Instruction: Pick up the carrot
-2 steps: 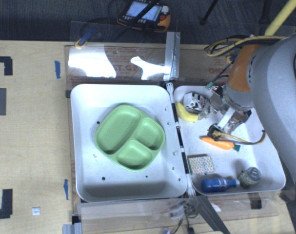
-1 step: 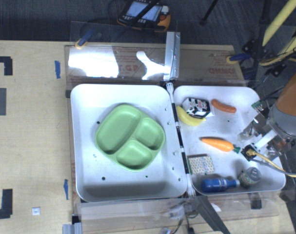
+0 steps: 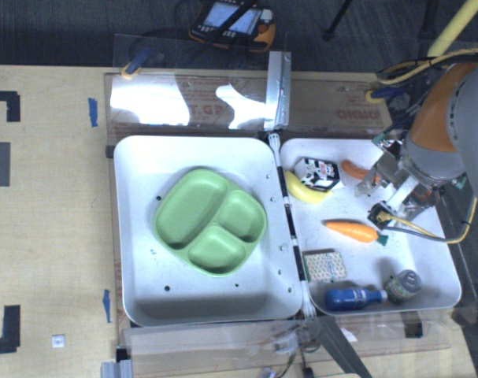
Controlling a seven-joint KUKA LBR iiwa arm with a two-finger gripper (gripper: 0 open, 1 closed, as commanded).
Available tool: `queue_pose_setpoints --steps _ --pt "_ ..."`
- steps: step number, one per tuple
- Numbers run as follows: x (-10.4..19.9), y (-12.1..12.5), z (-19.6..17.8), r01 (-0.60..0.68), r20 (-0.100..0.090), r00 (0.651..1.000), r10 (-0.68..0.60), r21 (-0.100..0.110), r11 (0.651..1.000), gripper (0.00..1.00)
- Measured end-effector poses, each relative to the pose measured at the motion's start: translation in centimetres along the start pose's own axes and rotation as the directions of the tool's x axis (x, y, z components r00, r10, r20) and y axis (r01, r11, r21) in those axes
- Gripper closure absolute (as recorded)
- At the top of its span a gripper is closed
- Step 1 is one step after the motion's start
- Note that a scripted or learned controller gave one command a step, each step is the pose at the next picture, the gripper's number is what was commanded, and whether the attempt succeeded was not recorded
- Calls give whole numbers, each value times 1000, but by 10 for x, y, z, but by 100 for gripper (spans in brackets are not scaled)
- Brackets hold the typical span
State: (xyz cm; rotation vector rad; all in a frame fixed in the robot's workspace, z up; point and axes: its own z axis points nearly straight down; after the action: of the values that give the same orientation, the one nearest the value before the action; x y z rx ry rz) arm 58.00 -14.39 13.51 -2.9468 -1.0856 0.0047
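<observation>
From above, the carrot lay flat in the right bin, its green tip pointing toward the arm. The gripper hovered just beside that end; I couldn't tell how its fingers stood. A green divided plate sat in the left bin.

Robot lab: taped bench, tripod legs, pendant.
</observation>
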Motion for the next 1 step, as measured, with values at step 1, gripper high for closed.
queue_pose_setpoints --steps 1 --pt "-19 -44 50 -71 -3 997 71 -2 997 0"
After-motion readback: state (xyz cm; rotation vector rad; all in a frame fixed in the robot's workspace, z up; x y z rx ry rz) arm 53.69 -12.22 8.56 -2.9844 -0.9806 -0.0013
